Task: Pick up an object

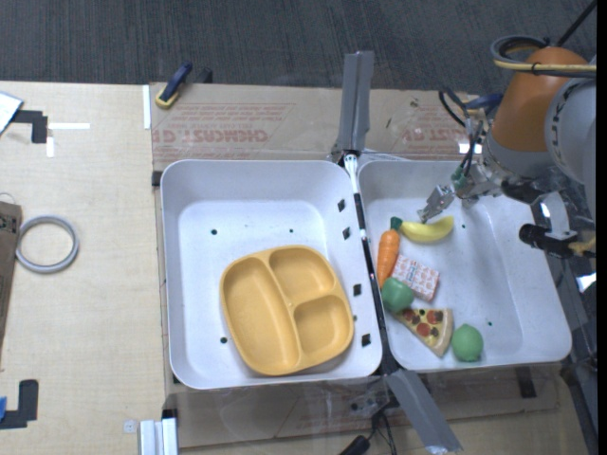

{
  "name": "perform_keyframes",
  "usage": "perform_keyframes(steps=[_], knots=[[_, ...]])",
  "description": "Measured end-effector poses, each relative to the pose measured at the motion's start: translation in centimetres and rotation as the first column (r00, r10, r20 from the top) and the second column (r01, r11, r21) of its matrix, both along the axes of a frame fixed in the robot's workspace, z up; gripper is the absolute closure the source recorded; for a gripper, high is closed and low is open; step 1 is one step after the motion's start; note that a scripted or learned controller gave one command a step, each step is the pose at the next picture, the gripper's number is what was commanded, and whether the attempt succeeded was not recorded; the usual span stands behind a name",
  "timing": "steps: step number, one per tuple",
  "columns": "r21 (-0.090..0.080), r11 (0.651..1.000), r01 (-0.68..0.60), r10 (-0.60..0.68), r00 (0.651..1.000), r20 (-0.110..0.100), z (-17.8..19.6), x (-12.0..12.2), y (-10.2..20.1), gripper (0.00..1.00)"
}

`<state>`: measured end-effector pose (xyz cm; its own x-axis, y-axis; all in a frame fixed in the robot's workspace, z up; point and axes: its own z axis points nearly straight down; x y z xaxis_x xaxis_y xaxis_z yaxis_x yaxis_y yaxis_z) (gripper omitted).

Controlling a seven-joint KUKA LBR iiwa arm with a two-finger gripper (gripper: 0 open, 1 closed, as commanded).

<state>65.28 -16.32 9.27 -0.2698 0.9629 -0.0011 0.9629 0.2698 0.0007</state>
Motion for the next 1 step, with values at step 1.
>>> perform_keyframes(steps=[1], knots=[[0.0,1.0,0.026,-0.026,1.0,-0.001,-0.03,-1.4,3.54,0.0]])
